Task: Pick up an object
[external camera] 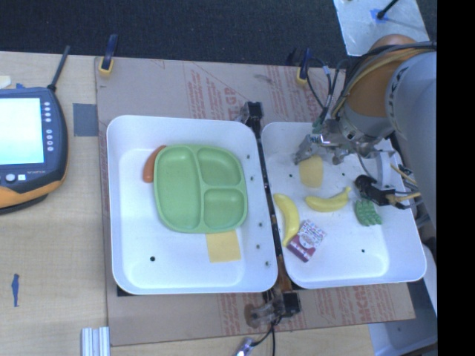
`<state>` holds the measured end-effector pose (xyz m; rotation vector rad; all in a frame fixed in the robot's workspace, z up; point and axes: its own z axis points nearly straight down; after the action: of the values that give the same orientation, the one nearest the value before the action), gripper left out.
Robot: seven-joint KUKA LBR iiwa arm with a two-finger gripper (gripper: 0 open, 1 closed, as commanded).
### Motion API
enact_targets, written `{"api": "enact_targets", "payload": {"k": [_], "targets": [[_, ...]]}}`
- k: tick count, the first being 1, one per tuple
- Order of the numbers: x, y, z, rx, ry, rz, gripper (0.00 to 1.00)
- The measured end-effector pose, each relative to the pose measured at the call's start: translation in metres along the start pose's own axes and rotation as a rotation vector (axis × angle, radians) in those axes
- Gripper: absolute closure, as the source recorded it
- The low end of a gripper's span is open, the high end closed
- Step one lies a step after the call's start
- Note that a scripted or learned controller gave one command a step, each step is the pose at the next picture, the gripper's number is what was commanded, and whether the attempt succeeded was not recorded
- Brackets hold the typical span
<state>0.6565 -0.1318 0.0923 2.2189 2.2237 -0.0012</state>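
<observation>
Two shallow white bins sit side by side on the worktop [44, 273], the left bin [119, 199] and the right bin [386, 265]. Nearest in the right bin lies a small red-and-white packet [306, 241], and nearest in the left a flat yellow square [223, 246] touches the near edge of a green divided plate [200, 188]. Farther into the right bin one banana [288, 215] lies along the left wall, a second banana [327, 201] lies crosswise just right of it, and a knobbly green piece [367, 213] rests near the right side. Beyond the bananas stands a pale yellow block [312, 173], probably the thing to take, since the claw [320, 148] hangs at its far edge. To pick it up well, the claw should centre over the block and come straight down, clear of the crosswise banana just beside it, before closing. Whether the claw is spread or pressed together I cannot tell; its tip blurs into cables, and nothing can be seen gripped. An orange thing [149, 165] is half tucked under the plate's left rim, too hidden to name. The grey arm [401, 87] is cut off at the right.
</observation>
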Motion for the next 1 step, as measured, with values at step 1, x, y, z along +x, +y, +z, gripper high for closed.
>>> {"api": "enact_targets", "payload": {"k": [1], "targets": [[-0.0005,0.0004,-0.0106,-0.001,-0.001,-0.001,1.0]]}}
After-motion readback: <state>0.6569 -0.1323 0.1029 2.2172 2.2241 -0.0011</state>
